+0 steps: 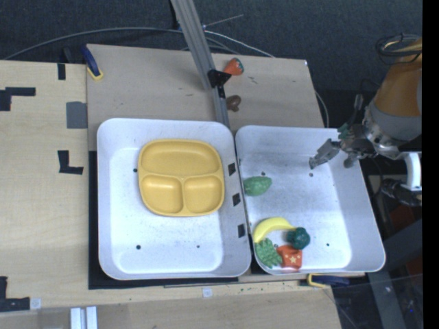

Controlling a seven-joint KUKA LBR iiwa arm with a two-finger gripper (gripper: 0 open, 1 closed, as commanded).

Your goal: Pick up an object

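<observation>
The right bin (357, 211) holds several toy foods. A pale green piece (257, 185) lies alone near its left wall. At the front left corner a yellow banana (272, 227), a dark green broccoli (298, 238), a red piece (291, 258) and a ridged green piece (268, 253) sit bunched together. My gripper (330, 159) hangs over the bin's back right part, open, with nothing between its fingers. It is well apart from every toy.
A yellow divided plate (182, 177) lies in the left bin (113, 204). A grey pole (195, 33) slants down to the bins' back edge, with a small orange-red object (234, 66) beside it. The arm's orange band (401, 91) stands at the right.
</observation>
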